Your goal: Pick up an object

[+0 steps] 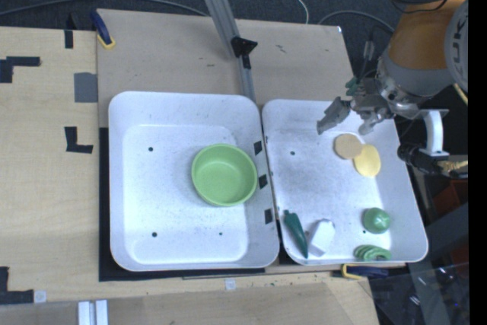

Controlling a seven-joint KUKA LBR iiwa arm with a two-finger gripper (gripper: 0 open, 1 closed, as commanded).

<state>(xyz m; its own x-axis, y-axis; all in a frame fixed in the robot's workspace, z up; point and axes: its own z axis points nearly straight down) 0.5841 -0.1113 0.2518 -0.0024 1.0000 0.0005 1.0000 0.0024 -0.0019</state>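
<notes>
- Arm (426,34): grey with an orange band, it enters from the right edge and reaches over the upper part of the right bin (304,164).
- Gripper (351,122): it is positioned above the right bin's upper right area. The two fingers are spread apart, one pointing down-left and the other down-right. Nothing is seen between them.
- Tan disc (348,146): a flat, round, pale tan piece lying on the right bin floor, just below the gripper and close to its fingertips. Whether the fingertips touch it cannot be determined.
- Yellow piece (368,161): a rounded yellow object touching or slightly overlapping the tan disc on its lower right side, a little farther from the gripper.
- Green ball (376,220): a small round green object in the lower right part of the right bin, well apart from the gripper.
- Green rings (372,253): a flat green item at the right bin's lower right rim, below the green ball.
- White block (321,234): a small white object near the right bin's lower edge.
- Dark green tool (295,232): a narrow dark green object just left of the white block.
- Green bowl (224,175): upright in the left bin (152,164), toward that bin's right side, well apart from the gripper.
</notes>
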